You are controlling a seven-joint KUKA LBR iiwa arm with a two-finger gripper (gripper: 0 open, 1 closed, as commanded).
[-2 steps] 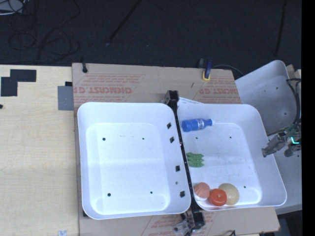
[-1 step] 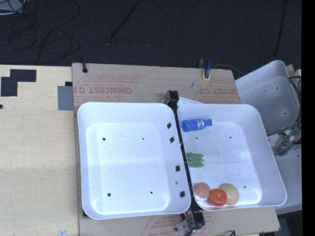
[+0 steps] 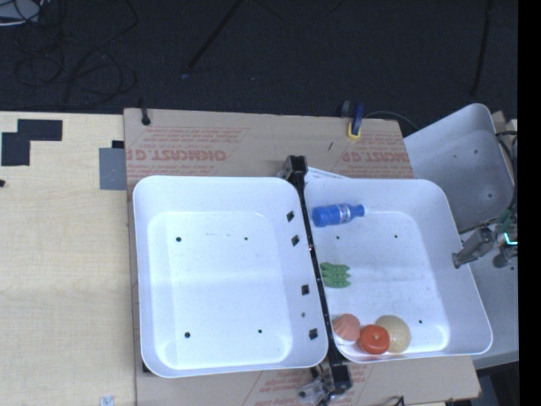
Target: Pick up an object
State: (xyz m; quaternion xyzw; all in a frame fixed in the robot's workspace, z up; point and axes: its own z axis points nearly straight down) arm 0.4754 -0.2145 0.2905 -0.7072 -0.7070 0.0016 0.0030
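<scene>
The right bin [image 3: 439, 227] holds several objects. A blue bottle [image 3: 337, 215] lies on its side near the bin's far left corner. A small green piece [image 3: 335, 275] rests by the left wall. At the near edge a pinkish piece [image 3: 346, 326], a red round piece [image 3: 374, 339] and a tan round piece [image 3: 394, 331] sit touching one another. My gripper [image 3: 473, 252] hangs just outside the right bin's right rim, small and dim at the view's edge, with nothing seen in it. A pale grey part of the arm [image 3: 461, 163] lies above it.
The left bin [image 3: 220, 227] stands beside the right one, with a black divider [image 3: 308, 260] between them. Both bins rest on a cardboard sheet [image 3: 220, 146]. A blue and yellow clip [image 3: 356, 121] sits at the cardboard's far edge.
</scene>
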